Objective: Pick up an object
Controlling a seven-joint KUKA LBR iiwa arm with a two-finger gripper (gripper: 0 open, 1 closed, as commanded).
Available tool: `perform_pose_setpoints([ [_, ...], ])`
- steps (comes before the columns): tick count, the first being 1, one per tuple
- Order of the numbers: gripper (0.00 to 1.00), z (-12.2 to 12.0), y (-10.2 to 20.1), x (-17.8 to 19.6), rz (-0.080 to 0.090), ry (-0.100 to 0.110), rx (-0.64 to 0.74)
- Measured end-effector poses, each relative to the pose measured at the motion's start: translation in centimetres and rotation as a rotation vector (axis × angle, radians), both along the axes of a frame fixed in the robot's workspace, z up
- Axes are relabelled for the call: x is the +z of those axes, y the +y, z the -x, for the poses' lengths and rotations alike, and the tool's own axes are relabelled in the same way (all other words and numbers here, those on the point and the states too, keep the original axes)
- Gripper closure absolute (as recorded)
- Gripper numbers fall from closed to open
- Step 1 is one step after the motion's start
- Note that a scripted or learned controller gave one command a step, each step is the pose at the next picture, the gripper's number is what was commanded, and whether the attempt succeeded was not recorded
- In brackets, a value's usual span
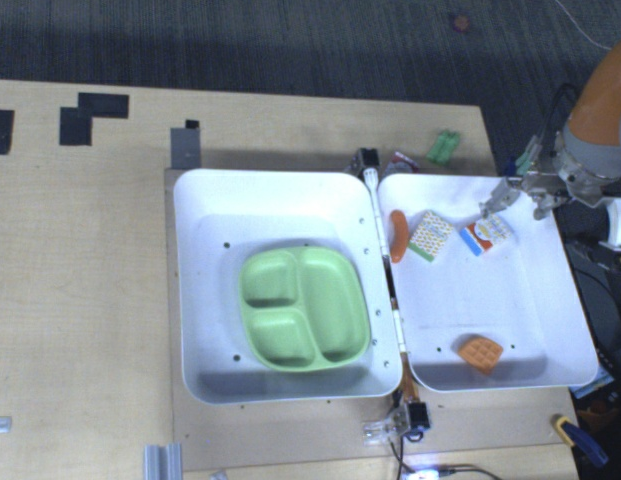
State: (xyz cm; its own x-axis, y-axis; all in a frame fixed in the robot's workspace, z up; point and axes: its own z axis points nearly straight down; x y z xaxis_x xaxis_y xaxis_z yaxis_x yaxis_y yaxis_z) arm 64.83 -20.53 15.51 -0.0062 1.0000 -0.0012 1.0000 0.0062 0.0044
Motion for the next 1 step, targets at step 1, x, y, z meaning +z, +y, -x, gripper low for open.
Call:
perform_pose_setpoints([
  [1, 0.0, -2.2, 0.48, -6.93, -0.011, 0.007, 0.003],
])
